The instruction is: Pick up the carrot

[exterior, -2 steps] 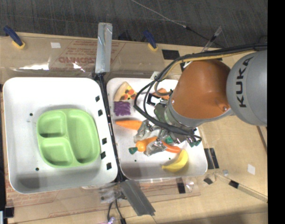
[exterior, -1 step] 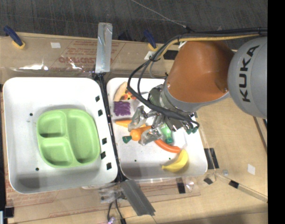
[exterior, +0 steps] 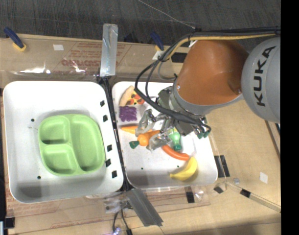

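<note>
orange was what sat between my fingers (exterior: 152, 131): the carrot (exterior: 145, 138), short and stubby with a green top at its left end, lay in the right bin (exterior: 139, 173) with my two metal fingers clamped on either side of it, one at its upper edge and one at its lower right. i could not tell whether it was lifted clear of the bin floor or resting on it. i had reached in from the right, my grey arm and its orange band (exterior: 210, 72) covering much of the bin's upper right part. just beside the carrot, toward the left wall, lay a thin orange strip (exterior: 129, 129), and above that a purple block (exterior: 128, 113) with a pizza slice (exterior: 130, 98) behind it near the far left corner. a green piece (exterior: 176, 140) sat just to the right of my fingers, partly hidden by them. below it an orange pepper-like piece (exterior: 176, 153) lay slanted, and a yellow banana (exterior: 186, 170) curved near the front right corner. the left bin (exterior: 17, 102) held a green divided plate (exterior: 71, 144) with three compartments, well apart from me. both bins sat side by side on the counter (exterior: 247, 155).
</note>
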Robot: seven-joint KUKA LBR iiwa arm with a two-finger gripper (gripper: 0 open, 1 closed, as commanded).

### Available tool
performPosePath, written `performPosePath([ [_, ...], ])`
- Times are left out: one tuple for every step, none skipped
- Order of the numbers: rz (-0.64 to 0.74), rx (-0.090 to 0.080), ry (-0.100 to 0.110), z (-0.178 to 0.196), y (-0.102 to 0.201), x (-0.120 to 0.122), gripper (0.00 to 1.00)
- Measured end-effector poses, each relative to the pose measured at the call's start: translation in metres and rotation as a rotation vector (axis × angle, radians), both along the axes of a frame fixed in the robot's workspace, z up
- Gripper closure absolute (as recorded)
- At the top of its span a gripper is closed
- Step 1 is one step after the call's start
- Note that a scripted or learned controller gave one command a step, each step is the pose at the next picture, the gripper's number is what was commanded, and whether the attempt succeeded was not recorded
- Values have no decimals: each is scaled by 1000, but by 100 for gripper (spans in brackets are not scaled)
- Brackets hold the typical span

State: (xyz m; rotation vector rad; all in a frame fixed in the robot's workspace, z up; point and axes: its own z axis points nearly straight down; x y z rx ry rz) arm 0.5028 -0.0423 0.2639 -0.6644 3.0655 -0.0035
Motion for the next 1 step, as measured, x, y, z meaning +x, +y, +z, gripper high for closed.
performPosePath([
  [5, -1, -2, 10, 1, 1, 100],
])
